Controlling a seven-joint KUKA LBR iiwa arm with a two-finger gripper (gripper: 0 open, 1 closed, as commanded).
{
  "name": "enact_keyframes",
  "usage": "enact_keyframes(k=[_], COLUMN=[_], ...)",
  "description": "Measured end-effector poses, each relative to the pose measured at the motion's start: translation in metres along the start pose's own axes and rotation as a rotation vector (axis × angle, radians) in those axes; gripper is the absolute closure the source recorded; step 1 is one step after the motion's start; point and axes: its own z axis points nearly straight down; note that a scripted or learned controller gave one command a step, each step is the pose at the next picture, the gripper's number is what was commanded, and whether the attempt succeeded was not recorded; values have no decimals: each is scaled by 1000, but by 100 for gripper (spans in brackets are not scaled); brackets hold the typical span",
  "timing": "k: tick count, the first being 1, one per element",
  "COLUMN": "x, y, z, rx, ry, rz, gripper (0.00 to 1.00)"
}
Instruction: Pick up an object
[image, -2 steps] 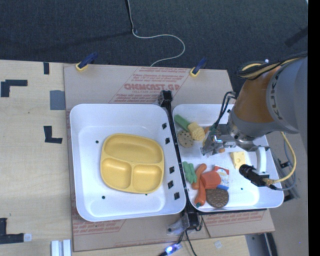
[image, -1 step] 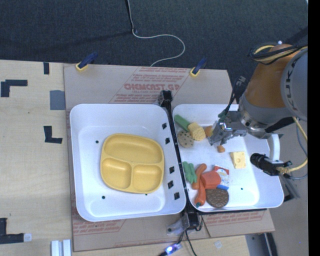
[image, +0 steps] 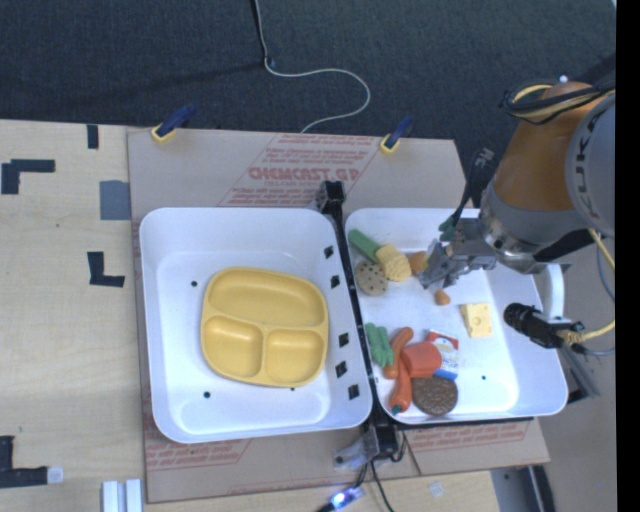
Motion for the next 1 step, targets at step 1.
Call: enact_keyframes(k=[1], x=[21], y=[46], z=[-8], rx=[-3], ry=[0], rz=[-3], gripper=[100])
